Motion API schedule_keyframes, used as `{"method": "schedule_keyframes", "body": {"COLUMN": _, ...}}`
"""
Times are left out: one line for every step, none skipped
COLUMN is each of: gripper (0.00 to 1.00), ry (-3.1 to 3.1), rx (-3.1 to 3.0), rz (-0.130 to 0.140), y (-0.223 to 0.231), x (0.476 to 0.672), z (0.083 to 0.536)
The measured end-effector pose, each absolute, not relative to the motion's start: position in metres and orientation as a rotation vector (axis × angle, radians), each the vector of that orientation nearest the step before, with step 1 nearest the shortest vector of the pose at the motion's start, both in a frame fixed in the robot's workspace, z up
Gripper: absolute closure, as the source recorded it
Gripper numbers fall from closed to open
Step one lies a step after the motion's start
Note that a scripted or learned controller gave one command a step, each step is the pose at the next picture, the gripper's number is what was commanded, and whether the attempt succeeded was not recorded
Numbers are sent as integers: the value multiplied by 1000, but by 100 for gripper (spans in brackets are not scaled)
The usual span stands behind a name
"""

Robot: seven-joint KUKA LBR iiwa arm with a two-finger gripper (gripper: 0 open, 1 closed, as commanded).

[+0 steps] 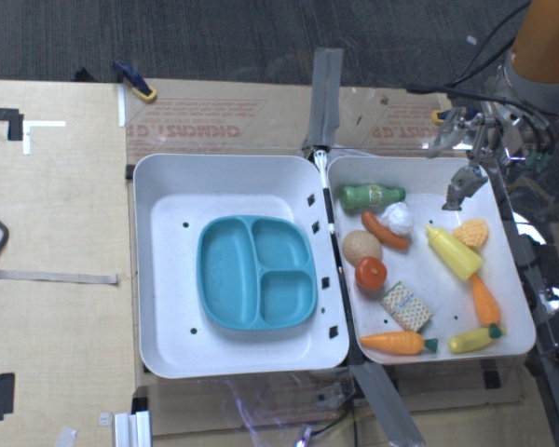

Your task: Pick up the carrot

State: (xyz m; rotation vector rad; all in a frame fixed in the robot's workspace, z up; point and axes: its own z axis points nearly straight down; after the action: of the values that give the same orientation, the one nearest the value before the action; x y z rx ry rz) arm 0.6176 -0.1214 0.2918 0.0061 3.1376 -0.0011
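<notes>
A carrot (391, 343) with a green stem end lies along the front wall of the right bin (517, 277). A second orange, carrot-like piece (485, 301) lies by that bin's right wall. My gripper (461, 187) hangs over the bin's far right corner, well away from both and above a yellow bottle (453, 252). It is apart from every item in the bin.
The right bin also holds a green bottle (373, 195), sausage (385, 230), beige ball (361, 246), tomato (371, 272), patterned block (406, 305), orange textured piece (472, 234) and yellow banana (473, 340). A blue divided plate (258, 272) sits in the left bin (158, 250).
</notes>
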Motion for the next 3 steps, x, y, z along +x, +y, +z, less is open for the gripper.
{"method": "schedule_keyframes", "body": {"gripper": 0, "ry": 3064, "rx": -679, "rz": -1, "y": -191, "x": 608, "z": 257}}
{"method": "schedule_keyframes", "body": {"gripper": 0, "ry": 3079, "rx": -570, "rz": -6, "y": -222, "x": 587, "z": 120}}
{"method": "schedule_keyframes", "body": {"gripper": 0, "ry": 3003, "rx": -878, "rz": -5, "y": -219, "x": 544, "z": 96}}
